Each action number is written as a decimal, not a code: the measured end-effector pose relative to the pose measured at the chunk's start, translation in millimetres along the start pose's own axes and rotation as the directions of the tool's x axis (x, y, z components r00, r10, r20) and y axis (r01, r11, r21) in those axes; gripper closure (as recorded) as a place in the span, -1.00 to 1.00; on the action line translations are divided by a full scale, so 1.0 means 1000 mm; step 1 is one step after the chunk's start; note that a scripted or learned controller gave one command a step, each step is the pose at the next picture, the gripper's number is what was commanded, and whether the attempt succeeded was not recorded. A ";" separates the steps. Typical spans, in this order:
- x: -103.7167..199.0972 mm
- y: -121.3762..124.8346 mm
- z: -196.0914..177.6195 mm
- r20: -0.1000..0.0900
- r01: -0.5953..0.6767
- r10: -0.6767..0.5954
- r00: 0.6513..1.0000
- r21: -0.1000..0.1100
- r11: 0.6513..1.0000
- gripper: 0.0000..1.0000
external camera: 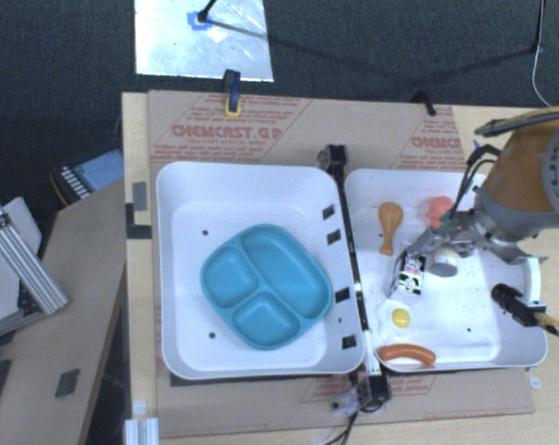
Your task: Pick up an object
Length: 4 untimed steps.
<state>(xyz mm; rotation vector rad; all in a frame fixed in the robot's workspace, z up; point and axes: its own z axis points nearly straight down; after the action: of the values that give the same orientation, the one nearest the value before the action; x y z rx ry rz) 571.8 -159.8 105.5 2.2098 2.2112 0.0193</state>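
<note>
The bench (288,119) is seen w/ two white bins side by side. The left bin (182,248) is occupied by a blue divided plate (264,286), three compartments, laid flat at approx. the bin's centre. The right bin (464,341) is entered from the right by the grey arm (529,188), orange band above the wrist. The gripper (418,267) is lowered at the bin's middle, and a small black-and-white carton (410,276) is seen directly at its tip; whether it is gripped can't be told, nor whether the fingers are parted or closed. A wooden spoon (389,223) is laid far-left of the gripper, apart from it. A pink item (439,209) is found at the far side, just beside the arm. A toy fried egg (399,318) is placed near-left, just below the carton. An orange curved piece (407,354) is laid against the near wall.
</note>
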 end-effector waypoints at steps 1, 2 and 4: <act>0.000 0.004 -0.014 0.001 0.002 -0.002 1.000 -0.010 1.000 1.00; 0.010 0.010 -0.065 -0.001 0.005 -0.005 1.000 0.013 1.000 1.00; 0.052 0.000 -0.122 -0.004 0.008 -0.008 1.000 0.019 1.000 1.00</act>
<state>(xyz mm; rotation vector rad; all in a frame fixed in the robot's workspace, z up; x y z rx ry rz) 569.6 -108.0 227.6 2.2127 2.2309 0.0026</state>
